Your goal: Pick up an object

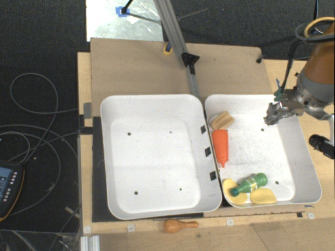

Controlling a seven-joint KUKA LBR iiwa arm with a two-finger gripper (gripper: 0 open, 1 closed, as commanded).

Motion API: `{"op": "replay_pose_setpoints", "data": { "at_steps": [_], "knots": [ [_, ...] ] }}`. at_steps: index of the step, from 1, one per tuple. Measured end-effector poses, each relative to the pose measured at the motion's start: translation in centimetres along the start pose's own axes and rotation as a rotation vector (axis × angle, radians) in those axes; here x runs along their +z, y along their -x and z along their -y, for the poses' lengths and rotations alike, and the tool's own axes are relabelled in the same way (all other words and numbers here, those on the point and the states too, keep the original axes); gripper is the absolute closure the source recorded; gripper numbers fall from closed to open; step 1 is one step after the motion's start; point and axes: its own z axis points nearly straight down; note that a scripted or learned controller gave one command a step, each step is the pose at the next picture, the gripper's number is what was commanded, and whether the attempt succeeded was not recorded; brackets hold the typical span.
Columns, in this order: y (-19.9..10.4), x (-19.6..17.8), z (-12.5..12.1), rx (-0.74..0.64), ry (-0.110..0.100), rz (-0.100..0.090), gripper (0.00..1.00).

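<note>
Though blurred, green bottle's (pixel 250 183) label unreadable

The arm (pixel 320 72) is showing an orange-brown band across its upper part, with a pale grey, rounded collar sitting beneath it. Below the collar, a metallic silver wrist section is narrowing toward the gripper (pixel 273 115), which is looking dark grey to black, small and angular. A thin black cable (pixel 289 67) is running down along the arm's left side, and a yellow-and-black cable loop (pixel 316 27) is curling above the orange band. A small teal marking is showing near the wrist.
</note>
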Motion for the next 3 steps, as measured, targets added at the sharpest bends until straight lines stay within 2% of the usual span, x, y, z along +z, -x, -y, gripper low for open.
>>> {"op": "replay_pose_setpoints", "data": {
  "at_steps": [2,3],
  "knots": [
    [-11.4,1.9,-0.2,-0.004,-0.006,-0.004,1.00],
    [-17.0,1.6,-1.4,-0.005,-0.004,-0.004,1.00]
  ]
}}
